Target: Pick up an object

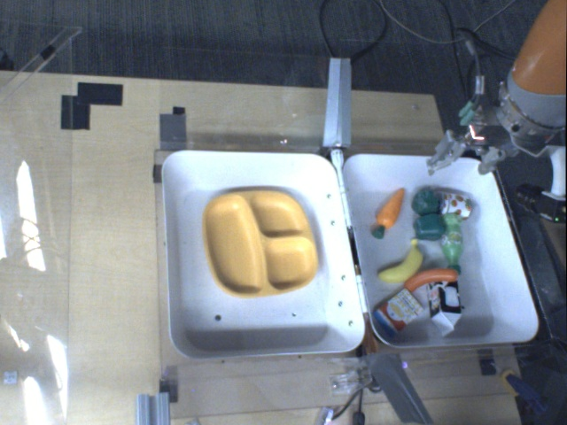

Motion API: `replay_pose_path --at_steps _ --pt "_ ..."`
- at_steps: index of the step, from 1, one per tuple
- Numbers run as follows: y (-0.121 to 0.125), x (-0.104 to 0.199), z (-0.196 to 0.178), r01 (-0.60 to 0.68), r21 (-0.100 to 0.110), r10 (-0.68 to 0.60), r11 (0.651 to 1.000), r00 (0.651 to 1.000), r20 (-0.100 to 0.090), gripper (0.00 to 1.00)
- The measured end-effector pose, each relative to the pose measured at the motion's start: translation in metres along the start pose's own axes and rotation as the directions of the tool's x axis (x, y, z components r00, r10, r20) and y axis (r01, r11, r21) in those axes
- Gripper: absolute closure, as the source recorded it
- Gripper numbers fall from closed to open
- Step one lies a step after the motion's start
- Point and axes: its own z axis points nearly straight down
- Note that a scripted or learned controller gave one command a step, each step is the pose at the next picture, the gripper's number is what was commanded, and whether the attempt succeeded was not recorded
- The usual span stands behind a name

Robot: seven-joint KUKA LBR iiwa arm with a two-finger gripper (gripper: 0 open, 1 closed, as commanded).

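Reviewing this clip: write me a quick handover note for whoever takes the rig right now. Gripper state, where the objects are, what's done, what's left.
Gripper: open, holding nothing, above the far edge of the right bin.
Right bin contents: toy carrot, banana, teal items, green bottle, orange sausage-like piece, small cartons.
Left bin: yellow divided tray.
Done: nothing picked yet.
Left: descend, close on one object, lift. The carrot lies apart from the others, so it is probably the easiest target.
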Motion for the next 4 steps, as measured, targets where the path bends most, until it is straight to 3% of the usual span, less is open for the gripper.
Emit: replay_pose_path --at_steps 1,2,3,4 --pt "-0.001 -0.035 0.135 0.15 0.0 -0.15 0.989 0.989 0.0 0.0" --pt "-0.044 -0.039 0.185 0.169 -0.009 -0.169 0.986 0.986 0.004 0.0" --pt "-0.041 -0.038 0.172 0.171 -0.016 -0.171 0.985 0.985 0.006 1.0" --pt "0.041 -0.002 0.066 0.212 -0.005 -0.212 0.977 0.977 0.002 1.0"
